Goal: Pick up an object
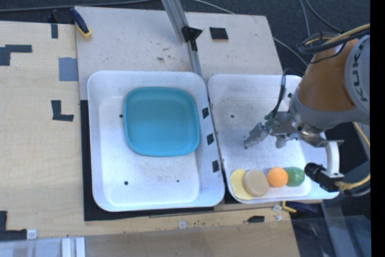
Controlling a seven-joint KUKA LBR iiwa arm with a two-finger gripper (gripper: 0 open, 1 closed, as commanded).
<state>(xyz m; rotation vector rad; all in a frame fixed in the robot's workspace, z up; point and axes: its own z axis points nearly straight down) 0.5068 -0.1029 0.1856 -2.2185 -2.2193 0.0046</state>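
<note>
The gripper (260,136) hangs over the bare floor of the right bin (240,99), its fingers (252,138) slightly parted and holding nothing. Against that bin's near wall sit a yellow piece (237,183), a beige ball (256,182), an orange ball (277,177) and a green ball (295,176).

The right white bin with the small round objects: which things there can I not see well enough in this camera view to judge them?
- Hand: small and dark against the right white bin; its grip state cannot be judged.
- Pale yellow flat disc: partly covered by the beige round object.
- Green round object: partly hidden behind the orange ball; shape unclear.
- Bin's right side: hidden under the grey and orange arm.
</note>
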